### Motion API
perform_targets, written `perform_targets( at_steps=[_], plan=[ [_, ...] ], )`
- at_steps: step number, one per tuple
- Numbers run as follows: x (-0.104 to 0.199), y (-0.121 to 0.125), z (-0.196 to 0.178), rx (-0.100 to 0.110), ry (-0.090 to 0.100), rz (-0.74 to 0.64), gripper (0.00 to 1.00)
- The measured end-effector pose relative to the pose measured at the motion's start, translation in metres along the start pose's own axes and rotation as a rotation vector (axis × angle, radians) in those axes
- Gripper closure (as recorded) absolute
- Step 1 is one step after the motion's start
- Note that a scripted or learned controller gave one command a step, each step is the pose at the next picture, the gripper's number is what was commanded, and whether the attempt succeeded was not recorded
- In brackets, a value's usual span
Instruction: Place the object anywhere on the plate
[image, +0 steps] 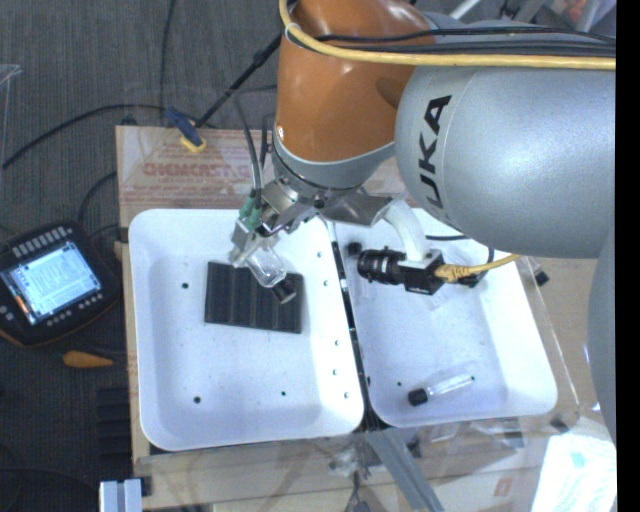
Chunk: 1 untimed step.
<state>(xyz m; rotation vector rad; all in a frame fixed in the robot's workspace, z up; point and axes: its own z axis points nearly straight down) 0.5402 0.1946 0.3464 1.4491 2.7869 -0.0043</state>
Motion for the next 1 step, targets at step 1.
perform_targets(
  at_steps=[1],
  plan=[
    [0.0336, -0.0226, -0.0877, -0.004, -0.001, -0.39, 1.0]
  ],
)
